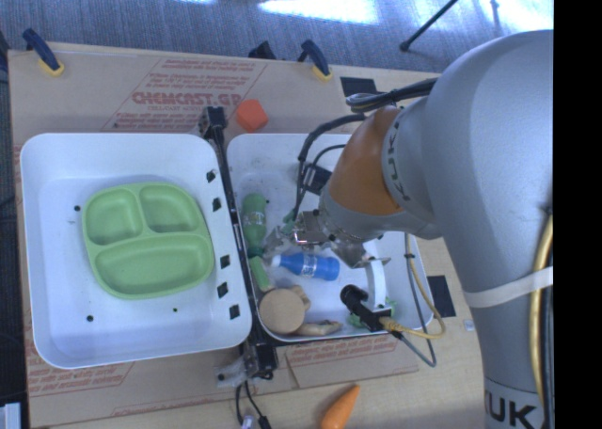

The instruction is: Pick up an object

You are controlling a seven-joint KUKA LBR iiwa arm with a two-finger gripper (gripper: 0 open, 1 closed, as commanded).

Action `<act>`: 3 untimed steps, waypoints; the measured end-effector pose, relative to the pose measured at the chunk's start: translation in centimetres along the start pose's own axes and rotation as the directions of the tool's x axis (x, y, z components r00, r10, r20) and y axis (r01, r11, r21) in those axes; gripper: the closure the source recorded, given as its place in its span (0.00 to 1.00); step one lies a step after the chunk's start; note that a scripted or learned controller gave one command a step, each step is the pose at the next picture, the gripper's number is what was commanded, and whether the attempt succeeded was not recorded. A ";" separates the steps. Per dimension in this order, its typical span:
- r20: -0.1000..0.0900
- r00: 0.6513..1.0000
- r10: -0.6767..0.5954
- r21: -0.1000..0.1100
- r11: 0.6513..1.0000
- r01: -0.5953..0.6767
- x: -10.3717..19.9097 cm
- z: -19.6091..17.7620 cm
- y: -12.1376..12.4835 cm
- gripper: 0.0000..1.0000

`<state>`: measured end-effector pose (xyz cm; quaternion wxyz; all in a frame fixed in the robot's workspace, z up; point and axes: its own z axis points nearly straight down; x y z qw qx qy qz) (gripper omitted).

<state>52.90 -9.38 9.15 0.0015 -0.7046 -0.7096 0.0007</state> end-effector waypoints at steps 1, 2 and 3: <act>-0.001 1.000 0.003 0.001 1.000 -0.003 -3.9 0.0 -2.8 0.00; -0.003 1.000 -0.001 0.002 1.000 0.001 -3.9 -1.0 -2.7 1.00; -0.002 1.000 -0.001 0.002 1.000 0.001 -3.9 -1.0 -2.7 0.00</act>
